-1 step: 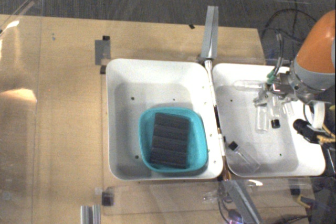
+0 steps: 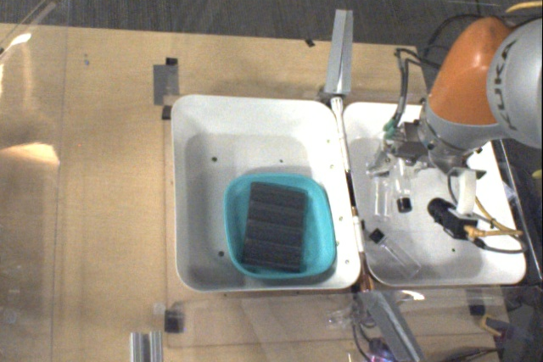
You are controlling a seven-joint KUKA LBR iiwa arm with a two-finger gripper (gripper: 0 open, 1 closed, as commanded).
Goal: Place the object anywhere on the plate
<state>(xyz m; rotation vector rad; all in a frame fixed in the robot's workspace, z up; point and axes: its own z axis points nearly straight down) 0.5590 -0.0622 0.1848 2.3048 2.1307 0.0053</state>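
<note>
A teal square plate [image 2: 320, 220] sits in the front right part of the left bin [image 2: 197, 165]. A dark grey ridged block [image 2: 274, 225] lies flat on the plate, inside its rim. My gripper [image 2: 392, 185] hangs over the left part of the right bin [image 2: 501, 263], well apart from the plate and the block. Nothing of the block is near the gripper.
A divider wall [image 2: 346, 182] separates the two bins. A small dark piece [image 2: 374, 236] lies in the right bin near its front left. The grey arm with its orange band [image 2: 467, 72] and black cables [image 2: 450, 218] covers the right bin's far side.
</note>
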